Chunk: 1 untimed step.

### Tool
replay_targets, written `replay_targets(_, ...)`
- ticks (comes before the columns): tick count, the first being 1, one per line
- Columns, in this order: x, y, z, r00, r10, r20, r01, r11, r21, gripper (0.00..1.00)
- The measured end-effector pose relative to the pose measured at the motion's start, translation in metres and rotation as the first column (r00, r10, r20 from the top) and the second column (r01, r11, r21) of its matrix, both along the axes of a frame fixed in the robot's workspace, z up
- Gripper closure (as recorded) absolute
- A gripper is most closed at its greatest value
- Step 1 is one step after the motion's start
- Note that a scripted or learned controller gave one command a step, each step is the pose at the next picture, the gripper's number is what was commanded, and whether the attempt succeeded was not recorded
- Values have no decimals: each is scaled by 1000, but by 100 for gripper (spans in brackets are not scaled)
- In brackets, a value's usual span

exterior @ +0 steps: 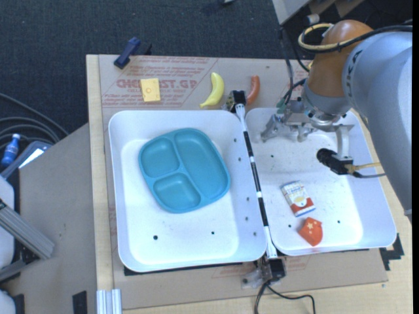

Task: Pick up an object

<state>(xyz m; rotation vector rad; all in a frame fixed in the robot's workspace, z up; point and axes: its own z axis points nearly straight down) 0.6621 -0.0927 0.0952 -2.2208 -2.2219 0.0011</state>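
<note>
In the right bin [366, 237] lie a small white and orange carton [298, 198] and, nearer the front, a red-orange piece [311, 231]. My gripper [285, 133] hangs over that bin's far left corner, well behind both of them. Its fingers are spread open and only bare bin floor shows between them. The left bin [131, 241] bears a blue divided plate [184, 169].
Behind the bins, on the cardboard, lie a yellow banana [213, 90], a slim orange-red piece [253, 89] and a yellow square [150, 91]. A blue object [126, 52] sits at the bench's far left corner. The divider [252, 169] between the bins runs just left of my gripper.
</note>
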Motion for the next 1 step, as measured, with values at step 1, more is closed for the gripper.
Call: replay_targets(1,5,1,-10,1000,1,2,-1,1000,0,0)
